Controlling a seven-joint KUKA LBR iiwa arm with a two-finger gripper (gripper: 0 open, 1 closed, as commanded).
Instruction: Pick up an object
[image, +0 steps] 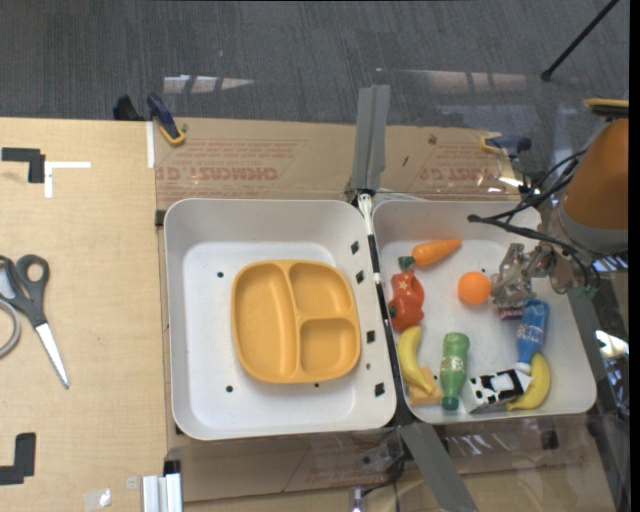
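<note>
The right bin (575, 405) holds several toy items: a carrot (436, 251), a red pepper (405, 298), an orange ball (475, 288), a green bottle (454, 367), a blue bottle (532, 331), two bananas (413, 362) (538, 385) and a black-and-white cow figure (497, 390). My gripper (511, 292) hangs over the bin's right side, just right of the orange ball and above the blue bottle's cap. Nothing shows between its fingers.
The left bin (190, 330) holds a yellow divided plate (297, 321). Scissors (35, 310) lie on the bench at the far left. A grey bar (368, 140) runs back from between the bins. The arm's orange band (603, 175) sits at the right edge.
</note>
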